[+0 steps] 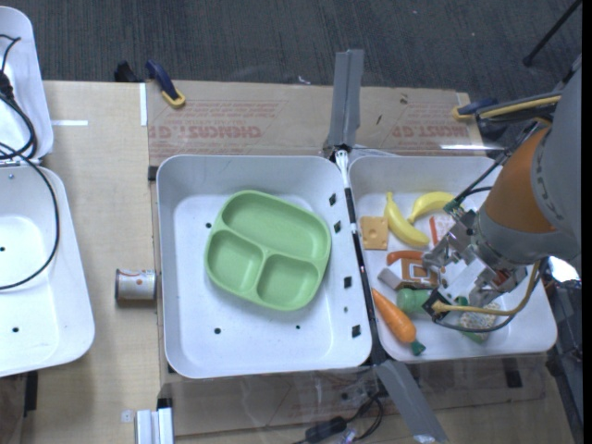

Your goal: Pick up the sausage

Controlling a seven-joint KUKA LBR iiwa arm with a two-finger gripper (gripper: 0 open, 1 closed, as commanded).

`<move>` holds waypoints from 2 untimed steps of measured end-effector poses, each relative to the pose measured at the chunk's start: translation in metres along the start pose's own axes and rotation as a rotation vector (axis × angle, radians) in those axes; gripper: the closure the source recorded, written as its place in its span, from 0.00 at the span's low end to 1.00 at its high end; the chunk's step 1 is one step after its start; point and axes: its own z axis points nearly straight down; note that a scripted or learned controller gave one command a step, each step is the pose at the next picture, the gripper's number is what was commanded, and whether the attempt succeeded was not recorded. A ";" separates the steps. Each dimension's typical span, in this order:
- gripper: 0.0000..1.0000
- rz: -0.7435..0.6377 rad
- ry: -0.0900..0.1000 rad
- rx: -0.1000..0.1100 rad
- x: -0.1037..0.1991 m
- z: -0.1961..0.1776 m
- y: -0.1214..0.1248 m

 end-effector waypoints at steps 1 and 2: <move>0.00 0.023 -0.004 0.001 0.008 -0.016 -0.001; 0.00 0.266 -0.005 0.002 0.031 0.031 0.016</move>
